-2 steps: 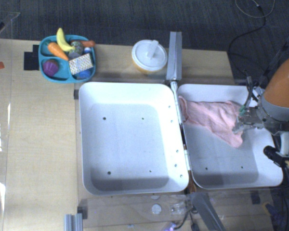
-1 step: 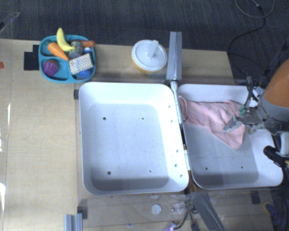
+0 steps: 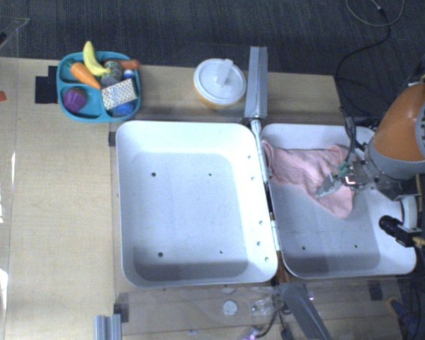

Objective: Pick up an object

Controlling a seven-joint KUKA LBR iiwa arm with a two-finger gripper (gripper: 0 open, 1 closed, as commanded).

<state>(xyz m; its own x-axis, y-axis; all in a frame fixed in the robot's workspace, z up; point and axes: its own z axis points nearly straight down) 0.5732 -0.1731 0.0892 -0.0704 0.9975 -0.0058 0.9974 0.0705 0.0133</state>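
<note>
Gripper (image 3: 338, 178) was lowered onto a pink cloth (image 3: 304, 172) in the right bin (image 3: 340, 261).

The cloth was seen crumpled across the upper part of that bin, directly beneath and to the left of the gripper, with its right end bunched at the gripper's tip; whether the cloth was pinched or merely touched could not be told; the left bin (image 3: 191, 204) was found further left of the gripper; a blue tray of toy food (image 3: 98, 85) and a white lidded cup (image 3: 219, 82) were seen well beyond it, up and to the left.
</note>
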